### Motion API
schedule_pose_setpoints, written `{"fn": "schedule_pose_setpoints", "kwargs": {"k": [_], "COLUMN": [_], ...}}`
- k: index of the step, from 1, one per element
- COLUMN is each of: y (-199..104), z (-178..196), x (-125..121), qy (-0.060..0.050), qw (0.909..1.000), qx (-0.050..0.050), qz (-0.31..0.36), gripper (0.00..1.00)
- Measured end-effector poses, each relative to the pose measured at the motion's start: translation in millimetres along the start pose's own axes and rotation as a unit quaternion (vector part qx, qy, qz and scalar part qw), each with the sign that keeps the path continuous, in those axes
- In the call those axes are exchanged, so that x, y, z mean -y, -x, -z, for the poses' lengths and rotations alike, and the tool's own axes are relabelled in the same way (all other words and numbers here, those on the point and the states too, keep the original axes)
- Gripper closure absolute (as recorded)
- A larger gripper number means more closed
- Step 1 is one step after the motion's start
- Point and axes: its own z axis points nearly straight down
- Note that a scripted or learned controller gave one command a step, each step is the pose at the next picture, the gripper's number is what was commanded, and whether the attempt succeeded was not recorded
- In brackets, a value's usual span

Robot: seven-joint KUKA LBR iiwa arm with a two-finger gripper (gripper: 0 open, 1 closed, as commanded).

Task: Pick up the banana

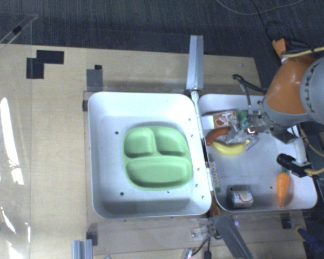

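Nearest the camera, a small metal can (241, 197) lies on its side by the front wall of the right bin (264, 161), its label too blurred to read. Just to its right an orange carrot (282, 189) tapers toward that same wall. Both bins are shallow, white, smooth-sided and round-cornered. The left bin (105, 123) holds a pale green plastic tray (156, 156) with three soft-edged compartments, two small ones behind a long one. Farther back in the right bin, close to its left wall, lies the banana (227, 149), yellow and curved, with its ends turned up toward the back. Its right end is covered by the gripper (245, 133), which sits over that end, so contact between them is hard to make out; whether the gripper is clenched or released cannot be told from this angle. Touching the banana's left end from behind is a red, rounded thing (216, 135), partly hidden and hard to identify. Behind that lies a flat printed packet (225, 118), its right side covered by the gripper. The arm (299, 88), grey with an orange band, is cut off at the right edge. A metal bar (195, 63) runs back from the gap between the bins across the light wooden tabletop (54, 144).
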Motion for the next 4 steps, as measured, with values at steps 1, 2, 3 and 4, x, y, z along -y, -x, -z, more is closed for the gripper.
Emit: {"fn": "schedule_pose_setpoints", "kwargs": {"k": [1, 2, 3, 4], "y": [-38, -41, -52, -56], "z": [2, 1, 3, 1], "x": [33, 63, 89, 89], "qy": [0.001, 0.002, 0.003, 0.002], "qw": [0.9990, 0.9963, 0.9987, 0.9990], "qx": [0.002, 0.001, 0.004, 0.002], "qz": [-0.044, -0.086, 0.050, -0.044], "gripper": [0.00, 0.00, 0.00, 0.00]}}
